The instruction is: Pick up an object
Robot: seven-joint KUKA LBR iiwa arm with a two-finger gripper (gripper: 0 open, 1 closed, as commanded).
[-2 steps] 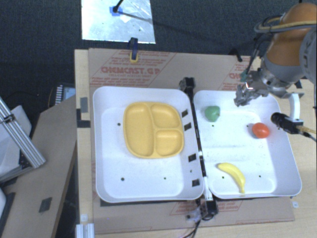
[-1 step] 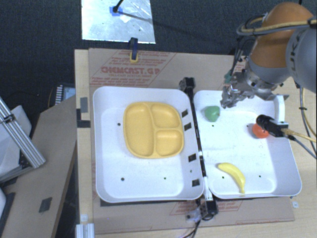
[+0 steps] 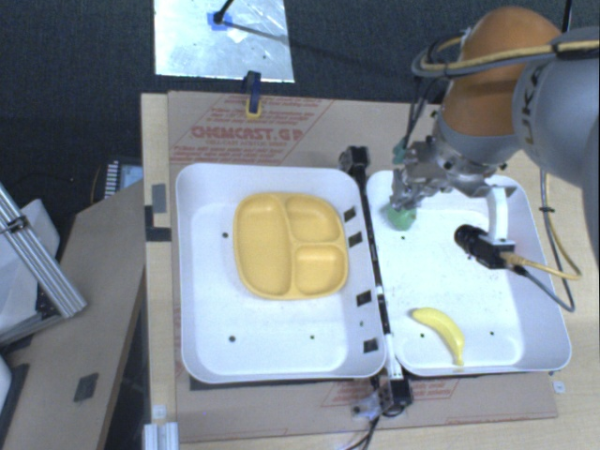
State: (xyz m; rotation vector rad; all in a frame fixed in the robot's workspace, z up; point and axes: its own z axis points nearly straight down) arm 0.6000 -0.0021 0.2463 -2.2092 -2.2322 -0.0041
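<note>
A small green object (image 3: 402, 217) lies near the far left corner of the right bin (image 3: 525, 345). My gripper (image 3: 405, 198) hangs directly over it, its tips down at the object's top. A yellow banana (image 3: 442, 331) rests near the front of the same bin. In the left bin (image 3: 202, 345) sits a yellow divided plate (image 3: 289, 245).
The divider rail (image 3: 367, 251) with black clips runs between the two bins. A black cylindrical part with a cable (image 3: 483, 245) hangs from the arm over the right bin's middle. A foil sheet (image 3: 222, 26) lies beyond the bench.
</note>
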